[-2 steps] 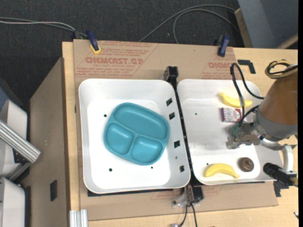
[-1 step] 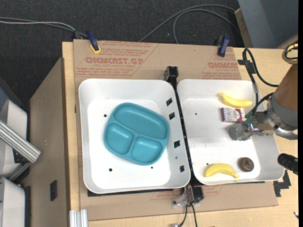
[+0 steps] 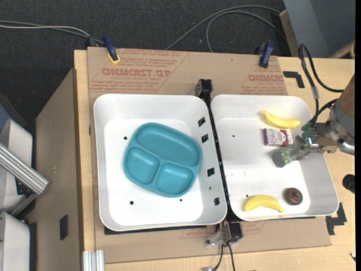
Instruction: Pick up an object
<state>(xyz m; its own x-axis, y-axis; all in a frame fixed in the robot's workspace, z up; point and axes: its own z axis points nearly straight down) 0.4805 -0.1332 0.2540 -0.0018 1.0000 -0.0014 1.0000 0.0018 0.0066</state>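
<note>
Cardboard (image 3: 141, 66) printed "CHEMCAST", pincer (image 3: 287, 151) beside packet (image 3: 276, 136)

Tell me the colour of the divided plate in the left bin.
Teal blue; the plate shows clearly in the camera view.

Two white bins (image 3: 107, 168) are seen on brown cardboard (image 3: 186, 69) printed with red lettering. A teal plate (image 3: 162, 159) is shown in the left bin. Two yellow bananas (image 3: 280, 119) (one far, one near), a purple-and-white packet (image 3: 276, 136) and a brown lump (image 3: 293, 196) are shown in the right bin. The gripper (image 3: 285, 156) is coloured grey.
</note>
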